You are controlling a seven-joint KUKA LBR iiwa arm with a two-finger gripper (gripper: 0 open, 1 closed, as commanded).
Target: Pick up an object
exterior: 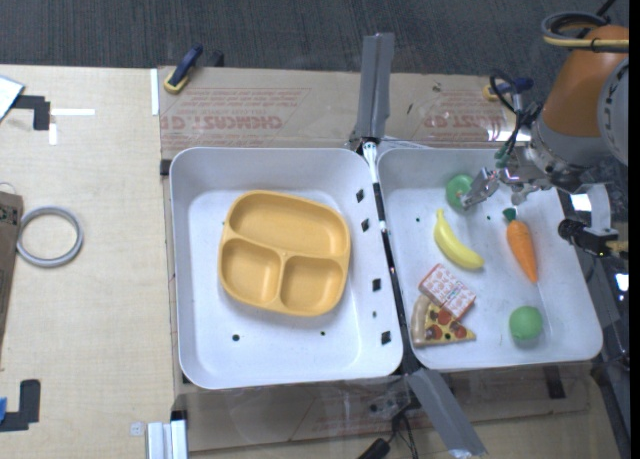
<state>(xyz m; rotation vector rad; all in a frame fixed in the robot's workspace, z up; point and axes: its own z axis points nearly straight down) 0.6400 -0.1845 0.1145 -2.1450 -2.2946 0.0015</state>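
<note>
Pincer (487,187) hovered low beside the small round green toy (459,190) in the right white bin (585,347), grip state unreadable; approach step, needing descent and closing.

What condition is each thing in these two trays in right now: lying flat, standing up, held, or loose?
Yellow divided plastic plate: flat in the left white bin, compartments bare.
Yellow toy banana: lying loose in the right white bin.
Orange toy carrot: lying loose, green top toward the arm.
Green ball: resting loose.
Toy pizza slice: lying flat.
Pink patterned block: lying against the pizza slice.
Small green round toy: beside the gripper; grip unclear.
</note>
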